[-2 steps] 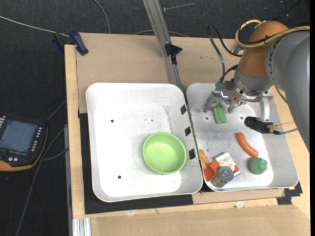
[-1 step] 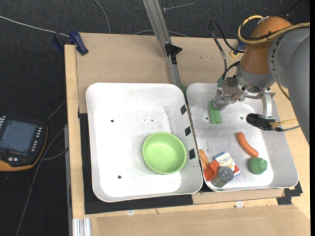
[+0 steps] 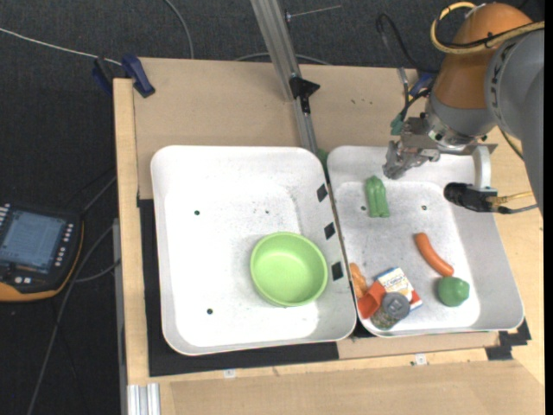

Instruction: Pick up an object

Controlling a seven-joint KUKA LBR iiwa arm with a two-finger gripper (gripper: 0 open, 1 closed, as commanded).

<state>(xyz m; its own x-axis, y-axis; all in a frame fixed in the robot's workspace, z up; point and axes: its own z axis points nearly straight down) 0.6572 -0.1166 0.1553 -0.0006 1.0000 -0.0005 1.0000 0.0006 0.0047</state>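
Lowest in frame, a grey disc (image 3: 394, 309) and small box (image 3: 397, 282) sit in the right bin (image 3: 484, 258), by a green ball (image 3: 452, 291) and carrot (image 3: 432, 253). Left bin (image 3: 186, 232) holds a bowl (image 3: 289, 269). Upper right, the gripper (image 3: 399, 164) hovers beside a green pickle (image 3: 376, 196); whether it is spread, I cannot tell.

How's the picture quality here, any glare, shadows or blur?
Camera view: even, soft light; the white bins look bright, slightly washed out. The green bowl casts only a faint shadow. The hand is soft, its detail hard to read. Small items near the front corner blur together.
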